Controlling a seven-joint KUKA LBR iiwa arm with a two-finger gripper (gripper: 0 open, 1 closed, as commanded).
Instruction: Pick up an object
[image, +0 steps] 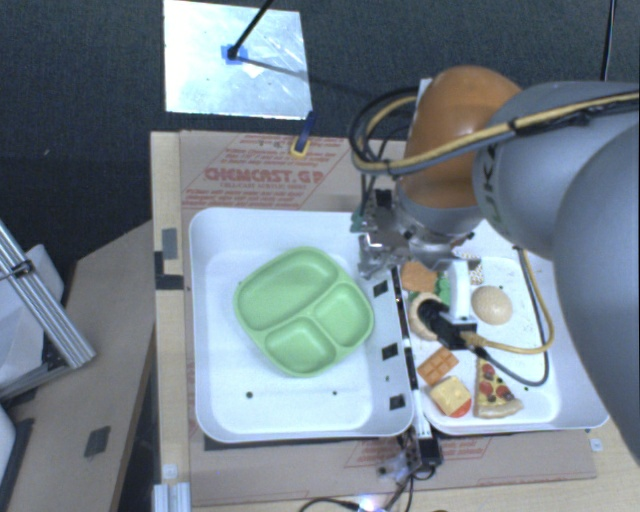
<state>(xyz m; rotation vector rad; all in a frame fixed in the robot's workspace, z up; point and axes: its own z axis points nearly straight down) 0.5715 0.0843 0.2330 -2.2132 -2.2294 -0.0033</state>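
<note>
grey arm (570, 170) overhangs right bin (560, 395); tool (378, 250) at its left wall.

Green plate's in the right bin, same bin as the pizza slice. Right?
Not quite. The plate lies in the view's left bin, not the right bin. The pizza slice is in the right bin, so the two are in separate bins. The camera view shows this.

Arm (560, 170) running off the frame's right edge, covering the upper part of the right bin (535, 395). Brownish item (420, 276), maybe toy bread, lying half hidden under the wrist. Metal frame (40, 310) getting cut off at left edge.
</note>
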